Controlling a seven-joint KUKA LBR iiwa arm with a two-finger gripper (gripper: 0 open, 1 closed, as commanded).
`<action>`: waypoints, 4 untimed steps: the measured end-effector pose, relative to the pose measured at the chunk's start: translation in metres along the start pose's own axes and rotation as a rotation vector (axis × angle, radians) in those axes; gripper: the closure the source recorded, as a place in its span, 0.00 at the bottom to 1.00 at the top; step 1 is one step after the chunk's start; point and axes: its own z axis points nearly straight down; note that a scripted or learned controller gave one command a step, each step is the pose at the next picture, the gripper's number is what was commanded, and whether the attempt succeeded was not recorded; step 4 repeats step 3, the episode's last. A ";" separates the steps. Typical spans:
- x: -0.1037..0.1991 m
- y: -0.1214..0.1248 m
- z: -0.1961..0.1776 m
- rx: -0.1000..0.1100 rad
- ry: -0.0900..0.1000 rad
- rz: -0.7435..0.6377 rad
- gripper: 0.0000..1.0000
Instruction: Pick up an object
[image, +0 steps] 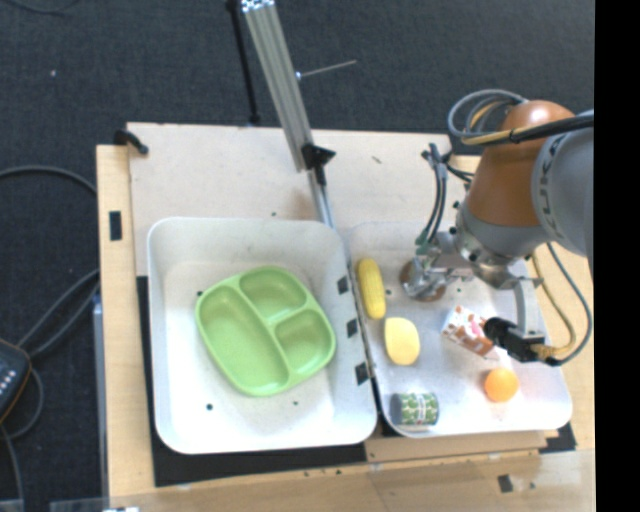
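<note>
Right white bin (560, 405): yellow corn cob (371, 288), pale yellow lemon-shaped piece (402, 341), orange ball (500, 385). Gripper (428, 280), near far edge; grip state cannot be told. Step: approach; next, descend squarely onto one item.

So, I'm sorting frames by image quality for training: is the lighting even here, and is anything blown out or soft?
In the camera view the light is even and diffuse, shadows faint; the left bin wall and the right bin rim are bright, near washed out; the green tray reads crisp; the gripper sits in the arm's shade, and its detail is murky; the small can is soft, label unreadable.
</note>
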 end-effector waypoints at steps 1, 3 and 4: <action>0.053 0.006 -0.018 -0.003 0.001 -0.002 1.00; 0.150 0.012 -0.013 -0.002 0.001 -0.001 1.00; 0.150 0.012 -0.013 -0.002 0.001 -0.001 1.00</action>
